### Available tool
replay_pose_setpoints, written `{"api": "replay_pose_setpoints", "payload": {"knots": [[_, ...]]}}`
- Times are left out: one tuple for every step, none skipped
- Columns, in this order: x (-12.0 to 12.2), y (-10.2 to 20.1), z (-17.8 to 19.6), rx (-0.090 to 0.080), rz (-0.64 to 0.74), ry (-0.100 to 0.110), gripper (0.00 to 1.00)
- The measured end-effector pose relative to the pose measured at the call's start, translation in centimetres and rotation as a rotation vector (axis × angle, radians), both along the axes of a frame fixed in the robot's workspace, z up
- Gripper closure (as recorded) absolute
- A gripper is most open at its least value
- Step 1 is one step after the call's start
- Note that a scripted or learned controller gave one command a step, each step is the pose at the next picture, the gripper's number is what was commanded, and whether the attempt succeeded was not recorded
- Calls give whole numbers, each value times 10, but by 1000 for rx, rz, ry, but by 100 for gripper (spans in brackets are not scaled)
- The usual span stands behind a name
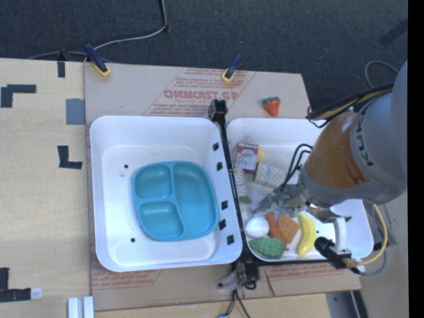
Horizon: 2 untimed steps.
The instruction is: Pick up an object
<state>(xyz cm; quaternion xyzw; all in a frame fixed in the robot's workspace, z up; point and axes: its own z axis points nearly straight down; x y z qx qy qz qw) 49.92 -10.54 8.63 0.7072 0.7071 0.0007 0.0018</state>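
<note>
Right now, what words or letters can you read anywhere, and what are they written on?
"CHEMCAST GP": red print on the cardboard sheet under the bins; the smaller red lines beneath it are too blurred to read.
"KU": letters on the grey arm, cut off at the edge.
Small red carton and patterned packet: print too small to read.

A robotics lab: clamped cardboard sheet (199,91), taped bench (40,177), loose cables (142,35).

arm (358,158): enters from right, bent downward | claw (281,194): lowered, pointing left
</note>
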Motion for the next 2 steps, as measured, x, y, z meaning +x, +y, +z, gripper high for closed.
{"api": "replay_pose_setpoints", "payload": {"knots": [[-13, -8, 0, 0, 2, -5, 0], [-12, -8, 10, -2, 0, -5, 100]]}}
